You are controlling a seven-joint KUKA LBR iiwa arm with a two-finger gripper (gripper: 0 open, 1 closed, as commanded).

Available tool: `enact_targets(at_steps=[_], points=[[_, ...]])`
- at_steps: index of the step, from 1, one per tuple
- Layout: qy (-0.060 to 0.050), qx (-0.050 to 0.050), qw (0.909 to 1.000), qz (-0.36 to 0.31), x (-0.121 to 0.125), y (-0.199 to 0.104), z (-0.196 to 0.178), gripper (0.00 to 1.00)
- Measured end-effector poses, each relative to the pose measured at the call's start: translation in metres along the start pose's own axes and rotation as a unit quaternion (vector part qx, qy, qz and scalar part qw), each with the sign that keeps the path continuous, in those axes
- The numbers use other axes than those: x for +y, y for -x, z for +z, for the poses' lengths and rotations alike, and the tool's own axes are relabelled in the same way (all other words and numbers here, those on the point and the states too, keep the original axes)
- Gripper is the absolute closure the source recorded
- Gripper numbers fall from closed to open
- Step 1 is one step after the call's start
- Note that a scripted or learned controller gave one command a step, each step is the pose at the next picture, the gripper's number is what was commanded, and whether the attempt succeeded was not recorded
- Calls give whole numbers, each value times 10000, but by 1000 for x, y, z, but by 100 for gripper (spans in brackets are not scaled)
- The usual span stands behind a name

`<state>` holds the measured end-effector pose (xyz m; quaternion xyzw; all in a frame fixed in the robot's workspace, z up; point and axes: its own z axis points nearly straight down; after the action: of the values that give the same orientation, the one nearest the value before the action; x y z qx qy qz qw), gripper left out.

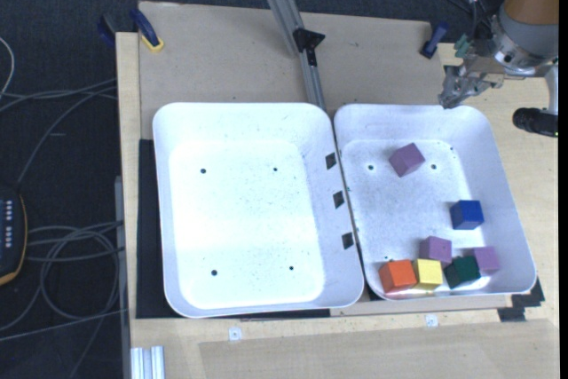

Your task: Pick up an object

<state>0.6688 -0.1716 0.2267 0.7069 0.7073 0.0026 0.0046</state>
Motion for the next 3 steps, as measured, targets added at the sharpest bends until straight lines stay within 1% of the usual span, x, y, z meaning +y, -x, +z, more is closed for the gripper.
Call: enact_targets(at_steps=[1,2,3], points=[[-15,6,10000,-4,2,0,-32,100],[-60,25,10000,-24,-3,-51,-20,100],[-53,32,10000,-34,-10,-115,-26,100]])
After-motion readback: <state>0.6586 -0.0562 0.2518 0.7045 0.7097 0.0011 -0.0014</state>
